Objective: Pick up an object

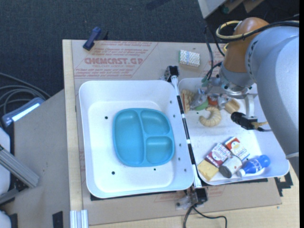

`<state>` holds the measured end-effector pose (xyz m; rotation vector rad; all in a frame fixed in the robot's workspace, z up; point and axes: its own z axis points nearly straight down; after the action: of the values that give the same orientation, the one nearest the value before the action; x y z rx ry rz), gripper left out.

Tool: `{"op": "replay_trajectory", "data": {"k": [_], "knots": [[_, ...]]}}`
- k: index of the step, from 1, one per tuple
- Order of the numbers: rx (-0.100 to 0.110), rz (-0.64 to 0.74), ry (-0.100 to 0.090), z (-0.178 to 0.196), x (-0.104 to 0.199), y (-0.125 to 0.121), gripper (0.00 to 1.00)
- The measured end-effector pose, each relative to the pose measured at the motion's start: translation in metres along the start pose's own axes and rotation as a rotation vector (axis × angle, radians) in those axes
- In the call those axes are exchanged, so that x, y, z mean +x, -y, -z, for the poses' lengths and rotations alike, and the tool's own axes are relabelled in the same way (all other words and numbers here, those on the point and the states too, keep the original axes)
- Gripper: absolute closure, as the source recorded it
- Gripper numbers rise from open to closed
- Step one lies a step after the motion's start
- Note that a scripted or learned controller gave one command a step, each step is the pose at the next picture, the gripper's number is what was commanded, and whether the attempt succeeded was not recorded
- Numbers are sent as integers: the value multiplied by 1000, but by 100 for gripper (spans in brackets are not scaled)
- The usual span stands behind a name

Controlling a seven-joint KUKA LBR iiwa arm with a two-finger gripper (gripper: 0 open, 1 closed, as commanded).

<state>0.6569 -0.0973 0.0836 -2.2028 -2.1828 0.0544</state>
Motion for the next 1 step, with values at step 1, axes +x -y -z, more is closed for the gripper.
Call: {"op": "replay_trajectory", "data": {"k": [1], "knots": [[11, 0, 0, 8, 0, 3, 100]]}}
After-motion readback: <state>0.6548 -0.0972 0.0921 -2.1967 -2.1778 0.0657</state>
